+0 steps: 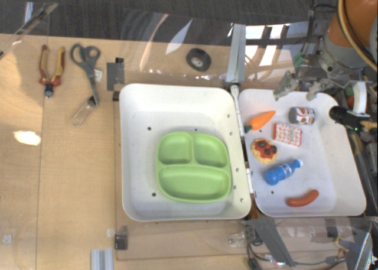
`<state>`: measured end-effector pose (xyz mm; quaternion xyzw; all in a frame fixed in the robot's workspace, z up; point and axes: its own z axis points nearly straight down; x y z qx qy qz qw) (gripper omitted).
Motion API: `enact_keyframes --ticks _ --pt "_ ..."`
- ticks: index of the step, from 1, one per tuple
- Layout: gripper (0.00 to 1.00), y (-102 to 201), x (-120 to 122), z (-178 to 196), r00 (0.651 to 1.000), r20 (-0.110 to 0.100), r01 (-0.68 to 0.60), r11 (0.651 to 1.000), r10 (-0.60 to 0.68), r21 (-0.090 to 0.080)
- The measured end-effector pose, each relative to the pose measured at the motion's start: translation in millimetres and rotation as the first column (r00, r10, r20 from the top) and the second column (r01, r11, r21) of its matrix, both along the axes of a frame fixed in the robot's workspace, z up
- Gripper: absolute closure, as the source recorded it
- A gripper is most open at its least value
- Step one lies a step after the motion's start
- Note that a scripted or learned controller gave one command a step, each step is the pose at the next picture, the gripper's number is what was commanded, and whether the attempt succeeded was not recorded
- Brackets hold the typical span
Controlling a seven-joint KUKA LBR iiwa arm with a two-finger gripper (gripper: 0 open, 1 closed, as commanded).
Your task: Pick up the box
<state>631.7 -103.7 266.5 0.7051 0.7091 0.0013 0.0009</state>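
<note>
You have a wide wooden worktop (59,162) with two white bins side by side. The left bin (136,145) holds a green tray (194,166) in its middle, with bare white floor all round it. The right bin (342,168) is fuller, but its right half is open floor.

Your arm (354,9) hangs over the top right corner, above the right bin's far edge. The claw (304,83) sits up there too, and its fingers look spread apart with nothing between them.

The box (287,134) lies flat near the middle of the right bin, just below the claw. Close around it you see a can (302,116), a carrot (260,120), a small pizza (264,150), a blue bottle (281,172) and a sausage (302,198).
</note>
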Motion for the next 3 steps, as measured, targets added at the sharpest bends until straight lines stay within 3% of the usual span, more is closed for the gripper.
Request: enact_keyframes --ticks 1,2,3 --pt "0.00 -43 -35 -71 0.996 0.001 -0.084 0.996 0.084 -0.002" --pt "0.00 -42 -15 -162 0.999 0.020 0.050 0.999 -0.049 -0.004" --pt "0.00 -40 -14 -167 0.998 0.025 0.062 0.998 -0.062 -0.008"
